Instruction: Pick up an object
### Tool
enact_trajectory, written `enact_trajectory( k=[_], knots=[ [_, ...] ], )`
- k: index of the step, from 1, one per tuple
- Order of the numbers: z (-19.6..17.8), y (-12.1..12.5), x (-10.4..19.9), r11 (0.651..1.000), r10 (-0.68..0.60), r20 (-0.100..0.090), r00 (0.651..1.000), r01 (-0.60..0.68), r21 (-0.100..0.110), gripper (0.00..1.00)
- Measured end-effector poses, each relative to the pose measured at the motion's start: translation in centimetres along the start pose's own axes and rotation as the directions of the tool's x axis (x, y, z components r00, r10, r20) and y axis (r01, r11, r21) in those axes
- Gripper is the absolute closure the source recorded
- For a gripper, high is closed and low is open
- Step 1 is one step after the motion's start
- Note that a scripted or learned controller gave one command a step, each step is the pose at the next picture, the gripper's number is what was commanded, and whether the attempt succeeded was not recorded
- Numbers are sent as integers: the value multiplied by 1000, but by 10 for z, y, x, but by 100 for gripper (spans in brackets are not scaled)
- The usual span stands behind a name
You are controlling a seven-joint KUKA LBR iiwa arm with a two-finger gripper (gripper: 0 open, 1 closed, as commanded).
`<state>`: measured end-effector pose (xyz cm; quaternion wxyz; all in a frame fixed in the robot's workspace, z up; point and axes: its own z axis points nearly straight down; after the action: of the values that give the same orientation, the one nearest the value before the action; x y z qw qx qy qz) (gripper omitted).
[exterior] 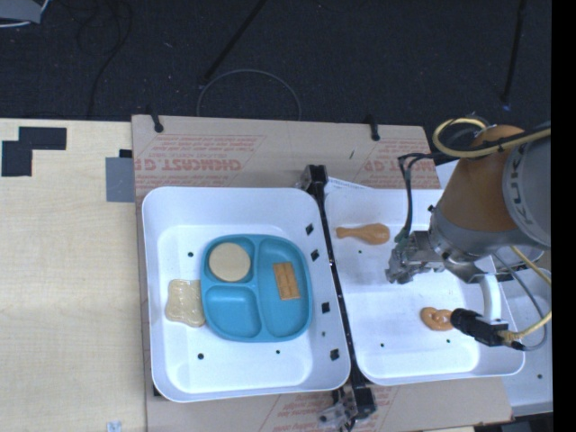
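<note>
gripper low in the right bin

the gripper (402, 265) sits low over the floor of the right bin (405, 367); whether it is apart or together cannot be told. a tan drumstick-shaped toy (364, 233) lies near it toward the bin's far side, apart from it. an orange toy (438, 318) lies nearer the front right. in the left bin (180, 214), a blue tray (247, 322) holds a round cracker (229, 261) and a brown bar (286, 281); a pale piece (184, 302) touches its left edge.
</note>
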<state>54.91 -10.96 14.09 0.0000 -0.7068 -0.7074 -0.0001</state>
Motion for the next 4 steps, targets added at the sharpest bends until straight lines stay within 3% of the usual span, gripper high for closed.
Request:
enact_trajectory(
  k=[1,2,4],
  knots=[
    [-62,6,-3,1000,0,1,1000,0,-3,100],
    [-91,6,-4,1000,0,0,1000,0,0,100],
    [-88,6,105,1000,-4,-2,1000,4,3,100]
  ],
)
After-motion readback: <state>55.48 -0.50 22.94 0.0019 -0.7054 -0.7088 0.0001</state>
